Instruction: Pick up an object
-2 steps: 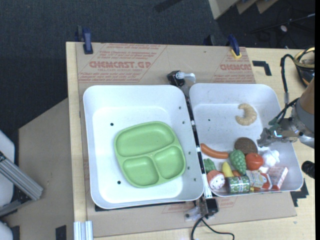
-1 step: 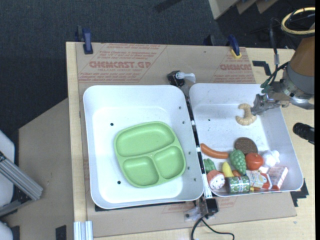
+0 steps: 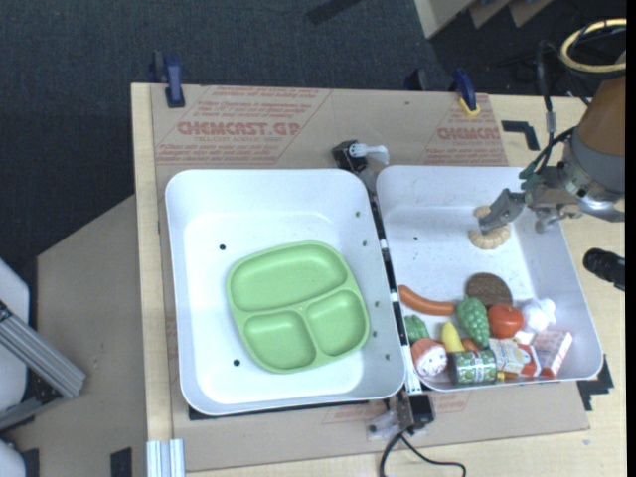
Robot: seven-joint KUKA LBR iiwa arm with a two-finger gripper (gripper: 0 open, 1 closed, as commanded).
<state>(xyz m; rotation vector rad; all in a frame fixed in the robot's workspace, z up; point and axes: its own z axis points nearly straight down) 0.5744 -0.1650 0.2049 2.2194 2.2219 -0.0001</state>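
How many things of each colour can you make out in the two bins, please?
Green: 4, the divided plate, pickle, can, small piece
Red or orange: 2, sausage, tomato
Brown: 2, patty, cookie
Yellow: 1
Total: 9; the remaining pile is too jumbled.

We see two white bins (image 3: 199, 202), a pale green tray (image 3: 296, 306), an orange sausage (image 3: 425, 299), a red tomato (image 3: 505, 320), a brown patty (image 3: 488, 288) and a tan cookie (image 3: 489, 234).

One fixed camera above the bench (image 3: 298, 117), slanted downward; both white bins (image 3: 199, 207) in frame
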